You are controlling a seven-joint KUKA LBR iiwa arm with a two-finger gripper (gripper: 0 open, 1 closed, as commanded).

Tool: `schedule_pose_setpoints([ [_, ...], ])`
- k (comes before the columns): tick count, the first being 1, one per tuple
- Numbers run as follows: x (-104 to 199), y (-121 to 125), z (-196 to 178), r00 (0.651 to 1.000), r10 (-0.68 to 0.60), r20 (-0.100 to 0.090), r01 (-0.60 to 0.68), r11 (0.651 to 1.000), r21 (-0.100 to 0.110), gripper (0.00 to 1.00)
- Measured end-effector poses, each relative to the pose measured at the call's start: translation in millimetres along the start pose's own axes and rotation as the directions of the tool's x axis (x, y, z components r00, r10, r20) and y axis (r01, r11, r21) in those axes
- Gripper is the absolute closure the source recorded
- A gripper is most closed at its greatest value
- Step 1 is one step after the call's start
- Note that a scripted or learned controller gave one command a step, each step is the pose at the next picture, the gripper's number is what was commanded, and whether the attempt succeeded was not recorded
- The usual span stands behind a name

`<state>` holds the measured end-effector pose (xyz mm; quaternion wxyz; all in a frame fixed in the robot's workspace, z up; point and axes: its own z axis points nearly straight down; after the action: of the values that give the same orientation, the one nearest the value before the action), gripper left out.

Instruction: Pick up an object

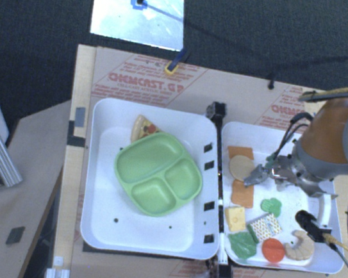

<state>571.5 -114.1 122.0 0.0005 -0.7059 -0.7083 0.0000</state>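
Reaching step, by the look of it: nothing lifted yet. Tool (256, 175) low in the right bin (331, 256), just right of the round cracker (241, 168) and above the orange slice (242, 194). Cannot tell if spread or squeezed; too small and dark. Nothing seen held. Yellow cheese (236, 218) and tomato (273, 249) well below the cracker. Next, likely: drop straight down on the cracker, squeeze, lift slowly.
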Motion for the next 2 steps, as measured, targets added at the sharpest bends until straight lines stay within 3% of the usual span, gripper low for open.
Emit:
schedule_pose_setpoints([
  [1, 0, 1, 37, 1.0, 0.002, 0.001, -0.002, 1.0, -0.002, 0.0],
  [2, 0, 3, 25, 1.0, 0.003, 0.001, -0.003, 1.0, -0.007, 1.0],
])
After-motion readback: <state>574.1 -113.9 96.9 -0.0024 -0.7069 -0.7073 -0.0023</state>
